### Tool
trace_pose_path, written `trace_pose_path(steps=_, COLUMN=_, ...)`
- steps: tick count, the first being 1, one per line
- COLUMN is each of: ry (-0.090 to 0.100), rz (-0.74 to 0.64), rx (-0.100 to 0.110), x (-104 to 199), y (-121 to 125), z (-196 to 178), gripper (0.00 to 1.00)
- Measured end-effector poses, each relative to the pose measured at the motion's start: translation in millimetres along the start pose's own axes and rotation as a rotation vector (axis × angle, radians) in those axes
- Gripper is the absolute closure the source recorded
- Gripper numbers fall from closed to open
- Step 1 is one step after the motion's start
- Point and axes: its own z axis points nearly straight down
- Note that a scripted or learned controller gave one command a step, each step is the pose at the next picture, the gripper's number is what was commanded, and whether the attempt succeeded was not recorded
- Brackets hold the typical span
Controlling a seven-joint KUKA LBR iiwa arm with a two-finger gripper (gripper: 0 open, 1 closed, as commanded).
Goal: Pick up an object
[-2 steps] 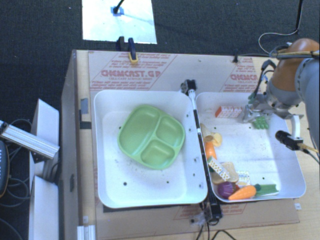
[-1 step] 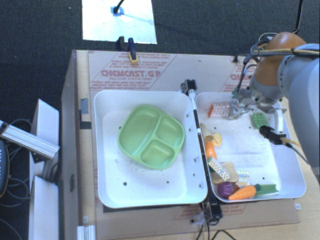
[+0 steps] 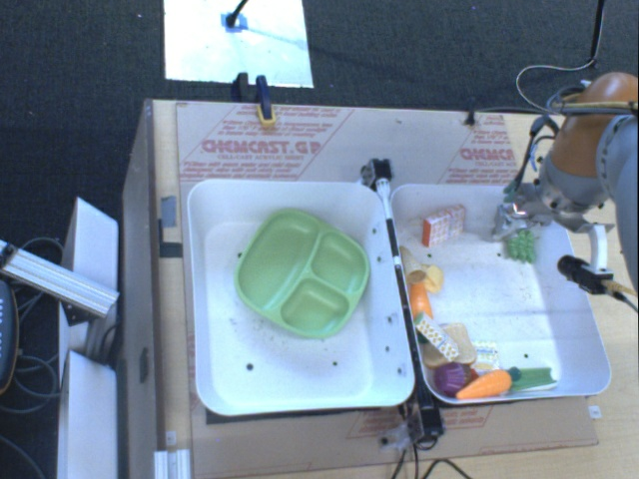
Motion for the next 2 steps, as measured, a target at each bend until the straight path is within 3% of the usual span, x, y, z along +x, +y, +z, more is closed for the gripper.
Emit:
trace_pose_path(steps=1, ry=0.003, rz=-0.004, rx=0.0, x=63.0, y=14.4, z=0.5, gripper=0.0)
trace_pose_path(steps=2, ry=0.003, rz=-0.004, rx=0.0, x=114.7, y=4.5, z=0.3, gripper=0.0)
